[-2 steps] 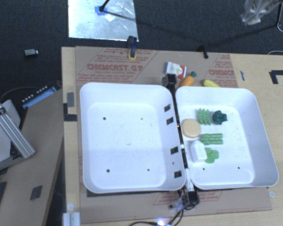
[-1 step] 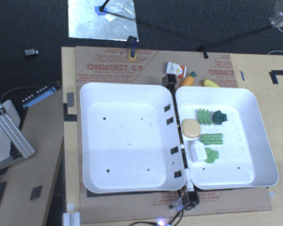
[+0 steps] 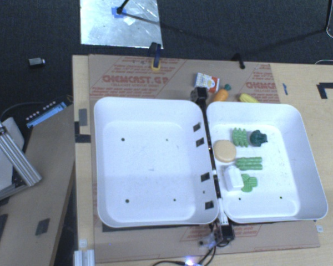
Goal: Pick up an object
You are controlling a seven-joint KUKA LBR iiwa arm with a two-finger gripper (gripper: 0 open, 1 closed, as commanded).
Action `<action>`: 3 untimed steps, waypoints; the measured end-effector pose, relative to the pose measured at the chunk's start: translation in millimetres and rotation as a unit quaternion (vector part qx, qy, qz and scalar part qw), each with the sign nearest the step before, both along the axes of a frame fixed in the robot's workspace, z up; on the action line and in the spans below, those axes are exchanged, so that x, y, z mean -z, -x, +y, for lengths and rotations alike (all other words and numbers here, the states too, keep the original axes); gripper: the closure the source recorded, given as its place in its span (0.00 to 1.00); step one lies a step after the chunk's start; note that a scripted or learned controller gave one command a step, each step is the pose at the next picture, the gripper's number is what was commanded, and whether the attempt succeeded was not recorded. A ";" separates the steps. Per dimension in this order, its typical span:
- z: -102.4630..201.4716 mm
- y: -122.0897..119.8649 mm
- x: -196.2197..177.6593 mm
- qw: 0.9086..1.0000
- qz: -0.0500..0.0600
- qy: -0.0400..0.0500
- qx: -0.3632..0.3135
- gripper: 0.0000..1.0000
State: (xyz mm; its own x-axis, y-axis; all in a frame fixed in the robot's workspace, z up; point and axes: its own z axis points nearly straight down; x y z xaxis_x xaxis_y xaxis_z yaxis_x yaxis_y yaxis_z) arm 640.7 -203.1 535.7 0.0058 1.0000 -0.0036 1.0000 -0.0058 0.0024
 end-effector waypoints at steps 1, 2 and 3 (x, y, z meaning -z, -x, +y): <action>-4.2 74.2 -0.5 1.000 0.000 -0.002 -0.002 1.00; 33.2 100.9 216.7 1.000 0.008 -0.004 -0.003 1.00; 177.2 157.2 314.8 1.000 0.008 -0.006 -0.011 1.00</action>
